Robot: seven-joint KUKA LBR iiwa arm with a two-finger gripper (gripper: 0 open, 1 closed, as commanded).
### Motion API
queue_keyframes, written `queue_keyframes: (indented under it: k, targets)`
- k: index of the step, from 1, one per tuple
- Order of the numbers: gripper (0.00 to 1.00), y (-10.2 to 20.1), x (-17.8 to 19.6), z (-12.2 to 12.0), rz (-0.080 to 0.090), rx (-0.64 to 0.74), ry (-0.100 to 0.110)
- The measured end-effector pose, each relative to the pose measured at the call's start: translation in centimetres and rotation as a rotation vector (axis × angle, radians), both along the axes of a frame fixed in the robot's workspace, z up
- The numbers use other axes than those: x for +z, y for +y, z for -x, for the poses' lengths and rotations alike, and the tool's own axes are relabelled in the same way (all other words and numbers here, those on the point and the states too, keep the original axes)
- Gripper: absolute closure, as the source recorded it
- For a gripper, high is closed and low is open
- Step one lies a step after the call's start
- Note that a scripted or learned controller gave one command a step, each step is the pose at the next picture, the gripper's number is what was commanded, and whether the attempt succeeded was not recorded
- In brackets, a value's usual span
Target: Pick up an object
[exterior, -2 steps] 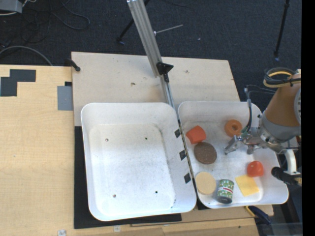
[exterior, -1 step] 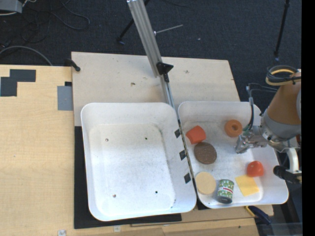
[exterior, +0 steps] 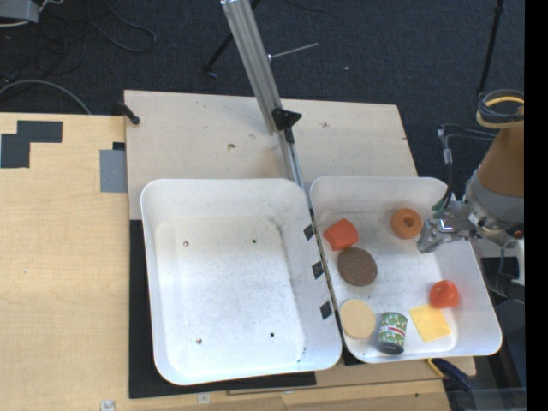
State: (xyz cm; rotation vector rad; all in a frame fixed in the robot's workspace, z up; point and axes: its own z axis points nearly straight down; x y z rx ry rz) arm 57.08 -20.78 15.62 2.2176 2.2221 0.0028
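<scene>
At the right edge of the frame, my claw [exterior: 431, 234] hangs over the right bin [exterior: 479, 336], just beside the orange ring [exterior: 407, 223]; I cannot tell its state at this size. Nothing shows between it. The ring is my likeliest target, but so near the bin wall, a descent could clip the rim or nudge it towards the red block [exterior: 342, 234].

Orange ring [exterior: 406, 223]: flat, top of the right bin [exterior: 479, 336].
Red block [exterior: 341, 234]: near the brown disc [exterior: 356, 266].
Can [exterior: 392, 332]: on its side.
</scene>
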Motion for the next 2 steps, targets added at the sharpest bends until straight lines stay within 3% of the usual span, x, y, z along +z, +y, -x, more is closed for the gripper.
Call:
queue_keyframes:
  k: [2]
  targets:
    - [1.0,-0.7,11.2,0.6,0.001,0.0,-0.001]
